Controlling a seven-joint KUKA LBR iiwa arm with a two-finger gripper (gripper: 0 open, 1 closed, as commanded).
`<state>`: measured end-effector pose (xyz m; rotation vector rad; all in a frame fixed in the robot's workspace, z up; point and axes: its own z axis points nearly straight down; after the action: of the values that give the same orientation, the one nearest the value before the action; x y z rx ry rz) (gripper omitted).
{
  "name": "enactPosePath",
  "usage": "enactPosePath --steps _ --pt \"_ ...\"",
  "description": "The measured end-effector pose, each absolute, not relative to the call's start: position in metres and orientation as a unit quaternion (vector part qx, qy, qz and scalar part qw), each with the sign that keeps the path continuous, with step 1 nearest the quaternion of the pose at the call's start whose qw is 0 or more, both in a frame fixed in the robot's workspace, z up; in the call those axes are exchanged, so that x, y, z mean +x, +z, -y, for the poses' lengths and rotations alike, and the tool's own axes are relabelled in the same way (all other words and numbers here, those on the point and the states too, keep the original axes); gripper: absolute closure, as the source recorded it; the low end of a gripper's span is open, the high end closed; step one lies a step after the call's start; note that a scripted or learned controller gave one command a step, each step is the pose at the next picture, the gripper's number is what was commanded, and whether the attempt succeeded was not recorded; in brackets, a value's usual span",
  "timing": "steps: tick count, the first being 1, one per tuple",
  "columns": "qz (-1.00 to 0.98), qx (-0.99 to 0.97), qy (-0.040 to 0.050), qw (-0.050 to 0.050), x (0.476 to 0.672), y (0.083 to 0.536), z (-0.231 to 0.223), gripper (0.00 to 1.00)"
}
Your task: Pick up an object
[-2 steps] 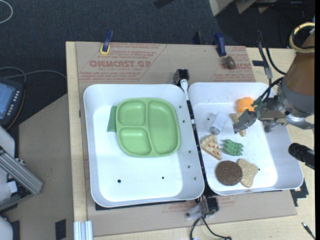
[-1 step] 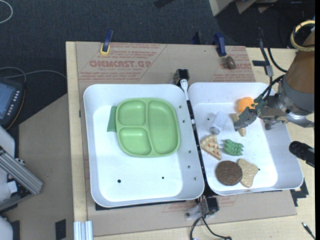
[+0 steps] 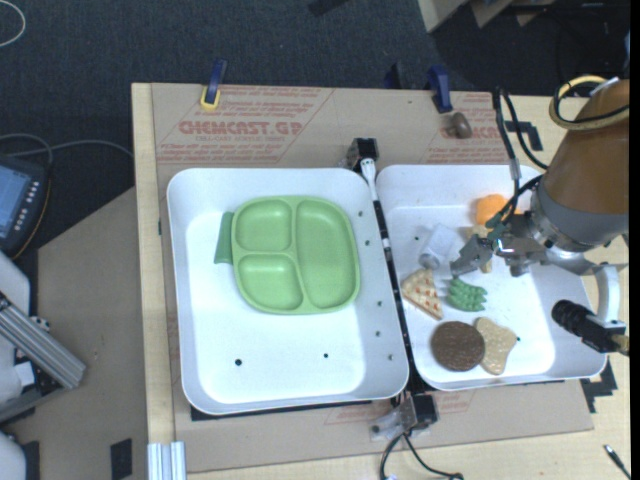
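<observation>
The right bin (image 3: 520,183) holds several small objects: an orange piece (image 3: 489,208) at the back, a clear wrapper-like item (image 3: 436,240), a green leafy toy (image 3: 466,294), a waffle-patterned wedge (image 3: 423,293), a brown round cookie (image 3: 458,346) and a tan piece (image 3: 496,342). My gripper (image 3: 478,253) hangs low over the middle of this bin, just above the green toy and right of the wrapper. Nothing visible sits between its fingers.
The left bin (image 3: 200,318) carries a green three-compartment plate (image 3: 296,253). A black bar (image 3: 375,218) divides the bins. The arm's orange band (image 3: 595,158) and grey wrist cover the right bin's far right side. Clamps (image 3: 212,86) stand at the bench's back edge.
</observation>
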<state>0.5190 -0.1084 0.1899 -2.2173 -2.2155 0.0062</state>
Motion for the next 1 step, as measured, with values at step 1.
enactPosePath --steps 1 --pt "0.707 -0.707 0.0018 0.004 0.5104 0.1331 0.1011 0.0"
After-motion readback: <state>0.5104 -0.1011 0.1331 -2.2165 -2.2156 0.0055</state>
